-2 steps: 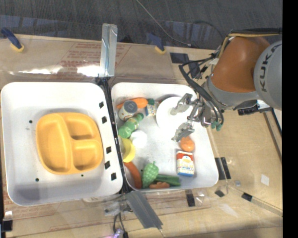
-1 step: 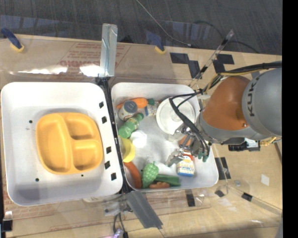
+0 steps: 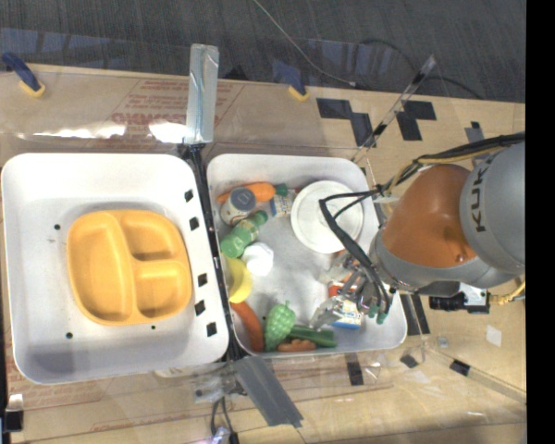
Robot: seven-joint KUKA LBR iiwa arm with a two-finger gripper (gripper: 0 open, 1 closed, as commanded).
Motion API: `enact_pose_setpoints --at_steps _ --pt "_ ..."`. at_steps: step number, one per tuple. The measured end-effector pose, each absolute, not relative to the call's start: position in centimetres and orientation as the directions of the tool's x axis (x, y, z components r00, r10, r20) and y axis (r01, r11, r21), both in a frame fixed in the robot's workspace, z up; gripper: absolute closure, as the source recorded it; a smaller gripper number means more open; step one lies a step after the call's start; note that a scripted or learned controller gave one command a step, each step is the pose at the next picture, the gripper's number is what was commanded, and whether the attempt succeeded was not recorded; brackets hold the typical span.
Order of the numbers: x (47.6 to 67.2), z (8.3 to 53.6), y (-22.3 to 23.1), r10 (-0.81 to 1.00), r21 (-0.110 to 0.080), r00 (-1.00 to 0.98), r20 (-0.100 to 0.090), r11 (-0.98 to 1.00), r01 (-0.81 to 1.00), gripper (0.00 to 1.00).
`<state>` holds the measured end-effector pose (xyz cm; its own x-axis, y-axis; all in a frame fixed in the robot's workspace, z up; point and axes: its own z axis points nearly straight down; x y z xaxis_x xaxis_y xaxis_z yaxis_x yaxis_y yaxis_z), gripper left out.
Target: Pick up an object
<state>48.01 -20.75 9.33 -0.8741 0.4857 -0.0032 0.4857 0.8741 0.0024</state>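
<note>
Toys (image 3: 259,248) lie crowded in the right bin (image 3: 287,166), none lifted yet as far as we see. The tool (image 3: 351,299) is low at the bin's near right corner, above a small card; we cannot tell its state. The grasp is left.

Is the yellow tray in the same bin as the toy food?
No, the yellow divided tray lies in the left bin, while the toy food is piled in the right bin.

A yellow divided tray (image 3: 128,266) lies in the left white bin (image 3: 23,248) on the cardboard-covered bench (image 3: 92,100).
</note>
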Motion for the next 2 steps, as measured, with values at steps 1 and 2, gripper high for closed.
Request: enact_pose_setpoints --at_steps 1,2 --pt "57.7 9.3 -14.1 0.443 0.003 -0.897 -0.001 0.897 0.443 0.00" --pt "55.1 9.1 -13.6 0.698 -0.002 -0.716 0.004 0.716 0.698 0.00"
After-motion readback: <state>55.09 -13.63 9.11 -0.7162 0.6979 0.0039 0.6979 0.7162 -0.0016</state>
